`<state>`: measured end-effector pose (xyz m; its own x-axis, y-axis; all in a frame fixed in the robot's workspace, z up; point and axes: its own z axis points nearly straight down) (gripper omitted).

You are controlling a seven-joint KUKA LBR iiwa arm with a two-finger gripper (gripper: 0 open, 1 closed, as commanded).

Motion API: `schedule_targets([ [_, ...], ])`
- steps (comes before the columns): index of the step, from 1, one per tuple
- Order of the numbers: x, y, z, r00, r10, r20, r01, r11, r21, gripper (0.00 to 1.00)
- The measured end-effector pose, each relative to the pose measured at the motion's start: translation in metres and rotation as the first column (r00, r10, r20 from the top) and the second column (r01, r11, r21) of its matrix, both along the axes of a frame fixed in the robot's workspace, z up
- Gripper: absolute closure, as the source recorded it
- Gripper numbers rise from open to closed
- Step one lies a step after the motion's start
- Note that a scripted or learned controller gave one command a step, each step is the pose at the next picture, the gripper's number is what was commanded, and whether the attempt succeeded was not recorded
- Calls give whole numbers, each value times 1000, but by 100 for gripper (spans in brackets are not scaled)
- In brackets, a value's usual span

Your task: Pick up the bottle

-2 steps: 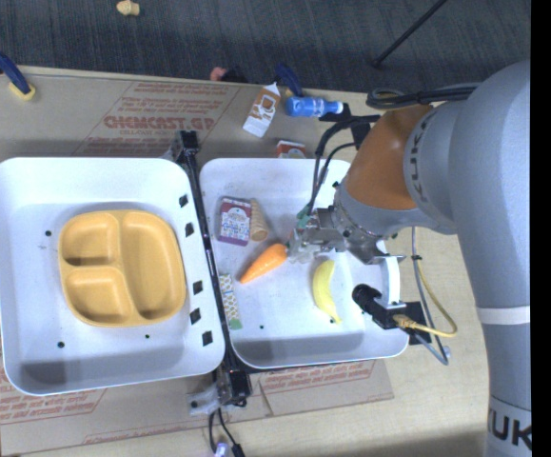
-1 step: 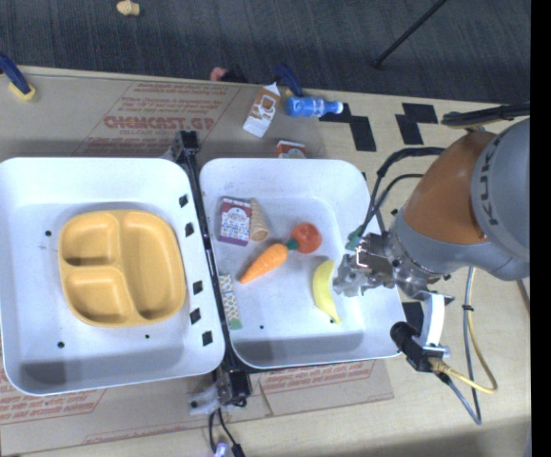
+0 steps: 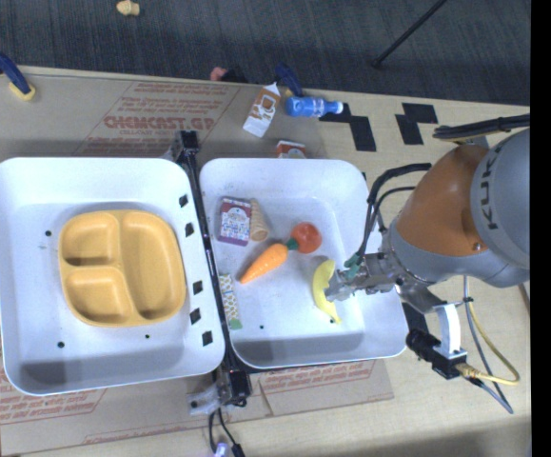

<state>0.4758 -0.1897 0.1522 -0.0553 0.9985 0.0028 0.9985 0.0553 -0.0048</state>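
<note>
A small blue bottle (image 3: 311,107) lies on its side on the cardboard behind the right bin (image 3: 351,174), outside both bins. My gripper (image 3: 348,278) hangs low over the right side of the right bin, just beside a yellow banana (image 3: 324,290) and far in front of the bottle. The grey and orange arm (image 3: 446,222) reaches in from the right and covers the bin's right rim. I see nothing held in the gripper.
The right bin also holds a carrot (image 3: 264,262), a red tomato (image 3: 305,237), a purple packet (image 3: 234,220) and a cone (image 3: 258,222). A yellow divided plate (image 3: 123,265) lies in the left bin (image 3: 9,284). A small carton (image 3: 263,110) lies near the bottle.
</note>
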Motion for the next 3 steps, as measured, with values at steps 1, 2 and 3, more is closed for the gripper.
schedule_targets([
  [1,1,0,10,1000,4,-1,-4,1000,0,100],
  [2,1,0,20,1000,9,-2,-9,1000,1,100],
  [3,2,0,30,1000,13,-4,-13,1000,1,100],
])
